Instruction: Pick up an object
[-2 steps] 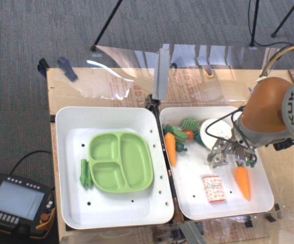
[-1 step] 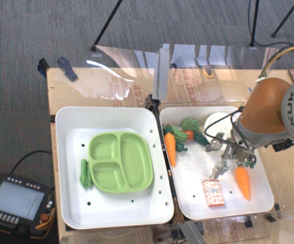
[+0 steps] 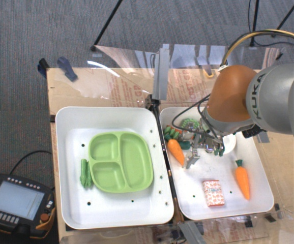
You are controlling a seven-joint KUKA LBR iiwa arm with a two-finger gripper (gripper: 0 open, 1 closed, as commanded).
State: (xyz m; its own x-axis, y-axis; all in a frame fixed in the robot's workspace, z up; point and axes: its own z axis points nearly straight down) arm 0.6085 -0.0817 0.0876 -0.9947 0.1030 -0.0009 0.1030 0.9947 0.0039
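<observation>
My gripper [image 3: 205,154] hangs over the upper middle of the right bin [image 3: 254,200], below the orange-banded wrist. It is open, and only bare bin floor shows between its fingers. One fingertip [image 3: 191,160] ends just right of a carrot [image 3: 176,152] lying by the bin's left wall. A second carrot [image 3: 242,180] lies toward the right side. A small red-and-white box [image 3: 213,192] sits near the front. Green toy pieces [image 3: 180,128] lie at the back left, partly under the wrist cables. A white round object [image 3: 229,143] peeks out from beneath the wrist.
The left bin [image 3: 68,131] holds a green divided plate [image 3: 120,161], with a green pea pod [image 3: 85,173] beside it on the left. A raised divider [image 3: 163,151] separates the two bins. A teach pendant [image 3: 17,202] lies on the floor at the lower left.
</observation>
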